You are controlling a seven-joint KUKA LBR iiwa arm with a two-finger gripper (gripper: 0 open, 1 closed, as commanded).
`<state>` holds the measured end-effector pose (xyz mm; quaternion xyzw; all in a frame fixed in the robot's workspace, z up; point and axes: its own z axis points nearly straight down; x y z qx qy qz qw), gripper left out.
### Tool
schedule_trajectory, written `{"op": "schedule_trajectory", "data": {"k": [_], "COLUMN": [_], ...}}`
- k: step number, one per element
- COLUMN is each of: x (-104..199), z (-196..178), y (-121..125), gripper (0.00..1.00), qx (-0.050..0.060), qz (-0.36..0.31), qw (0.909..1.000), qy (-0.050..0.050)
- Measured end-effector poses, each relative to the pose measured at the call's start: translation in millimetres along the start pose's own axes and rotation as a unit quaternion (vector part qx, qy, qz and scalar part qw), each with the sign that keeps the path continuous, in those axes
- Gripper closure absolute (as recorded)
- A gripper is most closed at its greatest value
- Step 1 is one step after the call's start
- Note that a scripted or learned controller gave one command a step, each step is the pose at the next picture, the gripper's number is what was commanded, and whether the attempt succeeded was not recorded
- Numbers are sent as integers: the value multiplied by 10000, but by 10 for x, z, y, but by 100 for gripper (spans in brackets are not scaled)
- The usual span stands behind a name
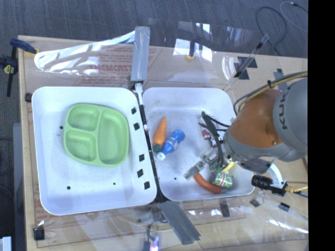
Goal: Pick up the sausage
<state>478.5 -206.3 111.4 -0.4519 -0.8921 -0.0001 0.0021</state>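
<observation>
The sausage, reddish-brown and curved, lies on the floor of the right bin near its front wall. A small green can rests against its right end. My gripper hangs just above and behind the sausage, reaching in from the right under the orange wrist band. It looks open, with one grey finger left of the sausage, and nothing is held between the fingers.
An orange carrot and a blue bottle lie at the left of the right bin. A green divided plate sits in the left bin. Black cables trail by the wrist.
</observation>
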Motion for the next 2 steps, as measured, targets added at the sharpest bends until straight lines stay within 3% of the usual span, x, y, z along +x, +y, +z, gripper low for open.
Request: {"op": "schedule_trajectory", "data": {"k": [1,2], "x": [-5,-28], "z": [-100,-431], "y": [11,-27], "gripper": [100,100], "qx": [-4,-9], "qz": [-20,-1574], "qw": [10000,9875], "qy": [-7,-37]}}
